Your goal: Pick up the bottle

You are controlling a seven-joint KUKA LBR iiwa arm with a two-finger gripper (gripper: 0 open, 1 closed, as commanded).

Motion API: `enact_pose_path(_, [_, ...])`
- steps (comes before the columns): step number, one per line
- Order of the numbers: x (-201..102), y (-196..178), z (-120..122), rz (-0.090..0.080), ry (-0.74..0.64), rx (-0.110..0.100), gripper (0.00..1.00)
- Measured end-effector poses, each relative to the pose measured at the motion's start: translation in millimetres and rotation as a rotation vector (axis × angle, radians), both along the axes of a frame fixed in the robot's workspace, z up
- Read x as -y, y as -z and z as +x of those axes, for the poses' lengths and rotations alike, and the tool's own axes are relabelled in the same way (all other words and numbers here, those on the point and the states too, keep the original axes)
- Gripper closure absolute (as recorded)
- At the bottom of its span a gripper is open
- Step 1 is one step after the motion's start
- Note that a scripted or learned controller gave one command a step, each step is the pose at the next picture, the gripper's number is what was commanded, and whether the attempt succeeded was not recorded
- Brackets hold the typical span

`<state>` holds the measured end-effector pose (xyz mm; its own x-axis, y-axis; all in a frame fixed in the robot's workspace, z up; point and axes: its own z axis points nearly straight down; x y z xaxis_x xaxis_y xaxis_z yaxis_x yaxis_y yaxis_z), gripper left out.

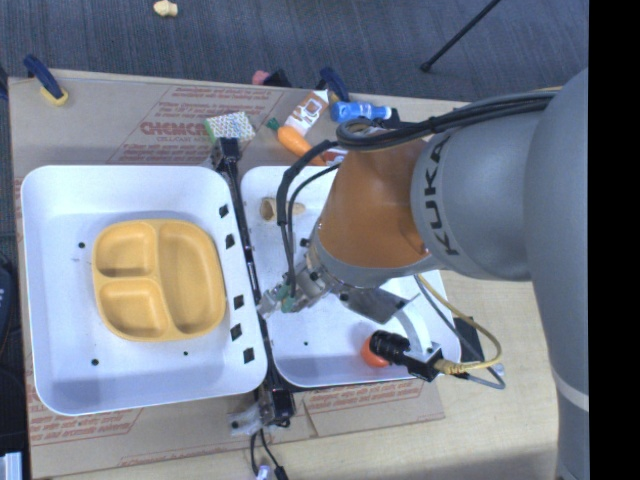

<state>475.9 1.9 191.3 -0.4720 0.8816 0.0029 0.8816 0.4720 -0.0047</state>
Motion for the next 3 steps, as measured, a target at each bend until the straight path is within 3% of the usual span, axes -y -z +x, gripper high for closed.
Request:
enact_pose_path(1, [-27.7,-61.0,0.9,0.000,-0.140,0.005,1.00])
enact_pose_path(2, [-86.2,-70.2,0.2,-0.001,-0.098,0.004,1.00])
enact_pose_path(3, [-83.6,-43.1,-0.2,0.000,-0.193,0.001,1.00])
